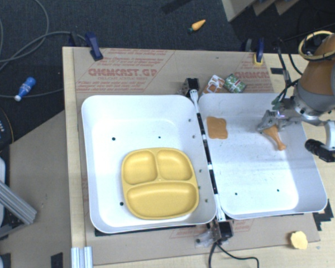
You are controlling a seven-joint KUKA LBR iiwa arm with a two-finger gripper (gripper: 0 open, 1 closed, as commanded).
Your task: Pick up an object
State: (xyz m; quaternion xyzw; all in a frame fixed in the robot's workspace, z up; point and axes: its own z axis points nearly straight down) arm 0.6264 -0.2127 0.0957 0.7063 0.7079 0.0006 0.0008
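Tool [272, 121] in right bin [257, 177]; grip state unclear | orange piece [277, 137] touching, just below

The yellow divided plate [159, 182] looked like smooth, slightly glossy plastic; both white bins [100, 149] showed a matt plastic finish, and the surface [128, 71] was printed brown cardboard, dull and flat.
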